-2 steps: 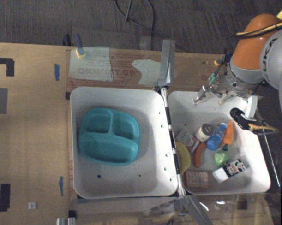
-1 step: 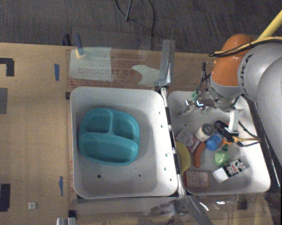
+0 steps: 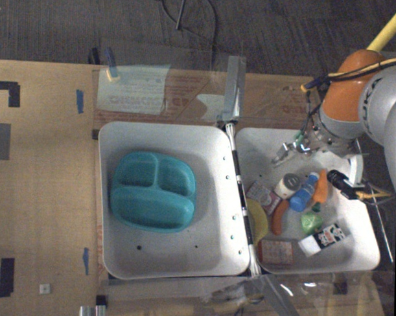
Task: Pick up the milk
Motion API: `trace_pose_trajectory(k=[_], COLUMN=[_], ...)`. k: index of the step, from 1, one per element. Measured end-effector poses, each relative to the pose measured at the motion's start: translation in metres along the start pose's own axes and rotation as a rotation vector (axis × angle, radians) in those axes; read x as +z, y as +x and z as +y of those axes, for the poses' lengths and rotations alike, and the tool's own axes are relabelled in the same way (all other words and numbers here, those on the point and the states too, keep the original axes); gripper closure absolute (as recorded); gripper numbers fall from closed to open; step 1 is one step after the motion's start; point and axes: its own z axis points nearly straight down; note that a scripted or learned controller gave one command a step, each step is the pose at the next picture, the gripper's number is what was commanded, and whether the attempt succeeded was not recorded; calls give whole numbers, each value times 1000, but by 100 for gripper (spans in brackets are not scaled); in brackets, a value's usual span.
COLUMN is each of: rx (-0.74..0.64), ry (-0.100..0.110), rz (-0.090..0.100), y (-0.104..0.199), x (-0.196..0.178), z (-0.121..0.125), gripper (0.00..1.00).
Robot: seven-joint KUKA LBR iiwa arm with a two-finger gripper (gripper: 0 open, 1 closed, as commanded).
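1. Brown cardboard covers the counter [image 3: 48, 181], marked with black corner shapes and bits of blue tape, and two shallow white bins sit on it side by side.
2. Left bin [image 3: 116, 261]: a teal divided plate [image 3: 153, 190] lies in it, toward its left half.
3. Right bin [image 3: 363, 254]: a cluster of small items sits in its lower middle.
4. The milk [image 3: 322, 239], a small white carton with black patches, lies on its side near the bin's lower right, tilted at an angle.
5. Just above the milk is a small green item [image 3: 310, 221], and above that a blue bottle [image 3: 303, 192] lying beside an orange piece [image 3: 321, 187].
6. A white jar with a dark lid [image 3: 287, 184] stands left of the bottle; a reddish sausage-shaped thing [image 3: 278, 217] and a yellow item [image 3: 257, 218] lie lower left, with a flat brownish packet [image 3: 276, 251] at the bottom.
7. The arm, with its orange band [image 3: 349, 88], reaches in from the right, and the hand [image 3: 293, 148] hangs over the bin's upper part, well apart from the milk.
8. Its metal fingers look spread apart with nothing between them, though the glare makes that hard to be sure of.
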Motion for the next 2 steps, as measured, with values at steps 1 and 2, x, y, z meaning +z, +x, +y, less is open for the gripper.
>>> trace_pose_trajectory(k=[1,2], rx=[-142,-356], ry=[5,-4], rz=[-2,-3], y=[38,-42], x=[-1,-120], z=[8,-10], gripper=[0,0])
